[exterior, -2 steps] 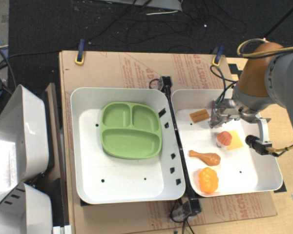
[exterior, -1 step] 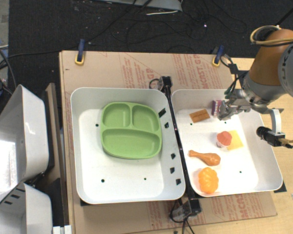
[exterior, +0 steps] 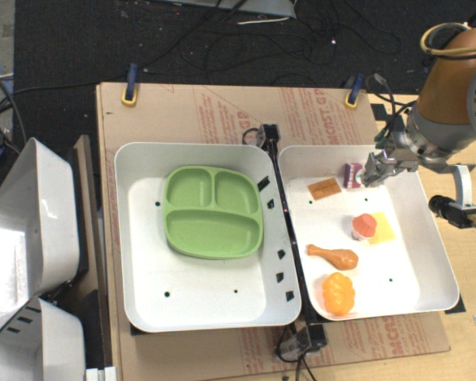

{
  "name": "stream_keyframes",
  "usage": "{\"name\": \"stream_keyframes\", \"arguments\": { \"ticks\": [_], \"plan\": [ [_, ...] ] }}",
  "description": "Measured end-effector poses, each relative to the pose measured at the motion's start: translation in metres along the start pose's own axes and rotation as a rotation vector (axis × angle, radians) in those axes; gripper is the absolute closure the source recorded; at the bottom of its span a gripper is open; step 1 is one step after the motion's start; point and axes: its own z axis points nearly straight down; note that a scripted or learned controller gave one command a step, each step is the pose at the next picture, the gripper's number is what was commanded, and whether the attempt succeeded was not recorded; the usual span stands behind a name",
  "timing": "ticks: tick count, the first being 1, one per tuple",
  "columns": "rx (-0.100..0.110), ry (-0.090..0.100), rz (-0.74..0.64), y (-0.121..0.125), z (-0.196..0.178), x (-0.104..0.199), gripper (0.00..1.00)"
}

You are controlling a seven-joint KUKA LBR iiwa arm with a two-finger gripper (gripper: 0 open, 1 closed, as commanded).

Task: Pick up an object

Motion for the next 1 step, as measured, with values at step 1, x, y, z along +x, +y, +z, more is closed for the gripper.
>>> {"name": "stream_keyframes", "arguments": {
  "ticks": [1],
  "plan": [
    [-0.003, -0.001, -0.001, 0.0016, -0.0536, -0.0002, 1.00]
  ]
}}
